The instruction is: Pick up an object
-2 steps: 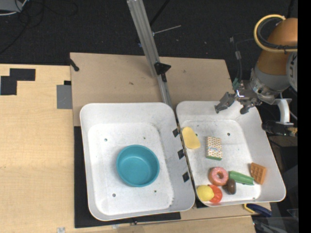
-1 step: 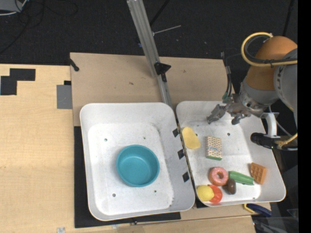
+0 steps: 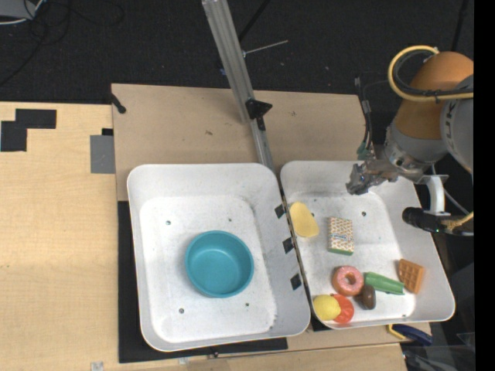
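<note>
Two shallow white bins sit side by side on the bench. The left bin holds a teal bowl, upright near its middle. The right bin holds the loose pieces: a yellow, banana-like piece by its left wall, a small patterned block just right of that, a pink-iced doughnut further toward the front, a green stick-shaped piece beside the doughnut, a dark brown lump touching the green piece's lower side, a waffle-like orange square near the right wall, and a yellow-and-red fruit pair at the front rim. The block's face carries a fine print, perhaps a label, too small to read; no other writing can be read.

The claw hangs over the back part of the right bin, well apart from all the pieces. How it stands, spread or pressed together, I cannot tell from this slant; nothing shows in it.
</note>
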Robot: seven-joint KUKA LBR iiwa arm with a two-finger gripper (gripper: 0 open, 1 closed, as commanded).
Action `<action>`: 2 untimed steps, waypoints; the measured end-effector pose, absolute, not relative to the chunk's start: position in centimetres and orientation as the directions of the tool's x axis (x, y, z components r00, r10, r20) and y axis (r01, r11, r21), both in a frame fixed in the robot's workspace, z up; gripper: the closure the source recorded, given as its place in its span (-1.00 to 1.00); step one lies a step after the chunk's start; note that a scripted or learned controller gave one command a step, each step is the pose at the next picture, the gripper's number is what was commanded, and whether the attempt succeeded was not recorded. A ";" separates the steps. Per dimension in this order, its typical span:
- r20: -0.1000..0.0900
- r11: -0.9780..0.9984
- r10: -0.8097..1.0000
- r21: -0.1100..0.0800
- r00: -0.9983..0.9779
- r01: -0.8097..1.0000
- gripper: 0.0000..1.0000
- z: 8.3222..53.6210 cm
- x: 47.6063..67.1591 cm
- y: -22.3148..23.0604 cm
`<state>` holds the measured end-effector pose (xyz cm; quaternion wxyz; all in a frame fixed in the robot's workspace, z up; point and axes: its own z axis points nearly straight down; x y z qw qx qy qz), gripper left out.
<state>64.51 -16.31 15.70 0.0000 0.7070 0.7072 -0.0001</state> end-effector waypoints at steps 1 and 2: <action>-0.001 0.000 1.000 0.004 0.000 1.000 1.00 20.3 65.4 -16.2; -0.001 0.000 1.000 0.005 0.000 1.000 1.00 26.6 65.5 -16.4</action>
